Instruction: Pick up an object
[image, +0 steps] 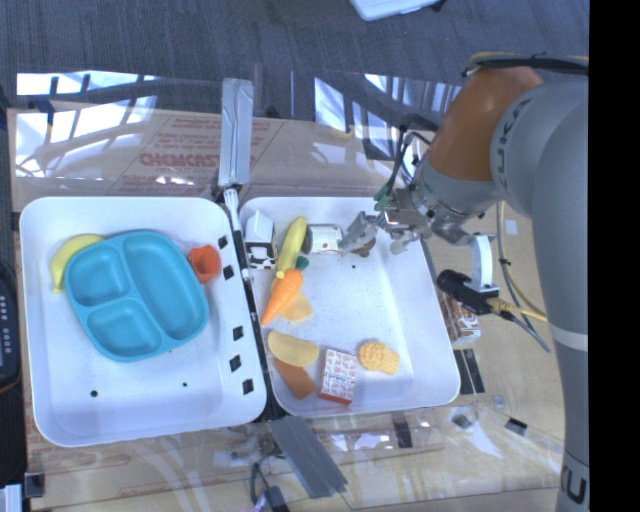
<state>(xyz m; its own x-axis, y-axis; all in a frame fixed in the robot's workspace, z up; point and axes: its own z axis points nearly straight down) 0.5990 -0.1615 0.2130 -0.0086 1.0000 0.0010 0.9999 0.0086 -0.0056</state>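
My gripper (358, 238) hangs low over the far edge of the right bin (420, 330), reaching in from the right. Just left of it lies a small white object (322, 238). Further left, a yellow-green banana (292, 244) stands on a slant above an orange carrot (282, 296). A small brownish patch sits right under the gripper tip; I cannot tell what it is or whether it is held.
The right bin's near half holds a pale slice (294, 348), an orange wedge (294, 379), a red-and-white box (339, 375) and a yellow ridged piece (378, 356). The left bin (60, 400) holds a blue divided plate (135, 293), a yellow banana (68, 255) and an orange cup (205, 262).
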